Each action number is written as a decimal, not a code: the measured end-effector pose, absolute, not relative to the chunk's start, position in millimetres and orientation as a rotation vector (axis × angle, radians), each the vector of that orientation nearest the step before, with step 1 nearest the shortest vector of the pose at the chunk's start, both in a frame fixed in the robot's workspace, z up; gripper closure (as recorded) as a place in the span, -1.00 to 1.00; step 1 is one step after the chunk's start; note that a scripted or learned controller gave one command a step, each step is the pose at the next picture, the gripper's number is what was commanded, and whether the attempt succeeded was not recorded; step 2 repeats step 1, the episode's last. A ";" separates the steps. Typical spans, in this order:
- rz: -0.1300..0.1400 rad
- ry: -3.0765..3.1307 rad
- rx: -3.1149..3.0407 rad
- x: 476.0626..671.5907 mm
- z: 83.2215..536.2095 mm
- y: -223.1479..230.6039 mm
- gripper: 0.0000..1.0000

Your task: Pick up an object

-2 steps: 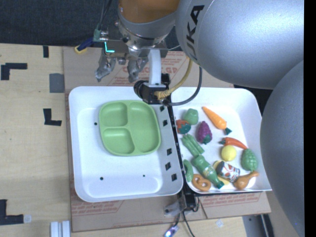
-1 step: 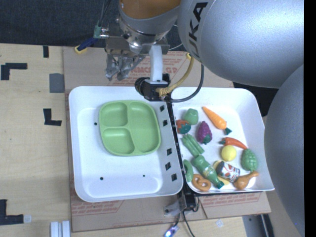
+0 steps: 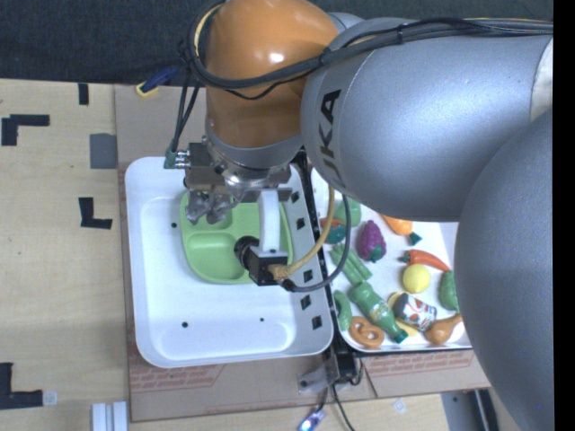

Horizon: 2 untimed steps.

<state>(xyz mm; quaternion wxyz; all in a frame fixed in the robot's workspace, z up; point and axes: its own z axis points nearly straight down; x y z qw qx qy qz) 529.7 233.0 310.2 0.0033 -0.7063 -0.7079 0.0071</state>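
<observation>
Hovering over the left bin (image 3: 157, 330), the arm (image 3: 422, 106) takes up most of the view, orange band above the wrist. The tool (image 3: 216, 206) sits right over the green dish (image 3: 211, 251), w/ dark fingers pointing down at the dish's upper-left rim; can't tell if they're wide, narrow or on anything.

Step in hand, I'd judge: lining up on that dish. To do it well: straddle the thin rim w/ one finger inside and one outside, come straight down, close firmly, lift slow since a shallow dish could tip or slip.

Counts: 2 white bins on the tabletop (image 3: 54, 268). Left bin: 1 green dish. Right bin (image 3: 449, 341): a jumble of toy food, approx 10 pcs, partly hidden by the arm. I make out 1 purple piece (image 3: 369, 240), 1 yellow ball (image 3: 415, 279), 1 pretzel (image 3: 365, 331), several green pcs.
</observation>
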 end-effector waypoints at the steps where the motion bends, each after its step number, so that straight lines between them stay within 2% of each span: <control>1: 0.017 -2.219 -2.220 591.7 182.2 231.4 1.00; 2: 0.017 -2.219 -2.220 591.7 182.2 231.4 1.00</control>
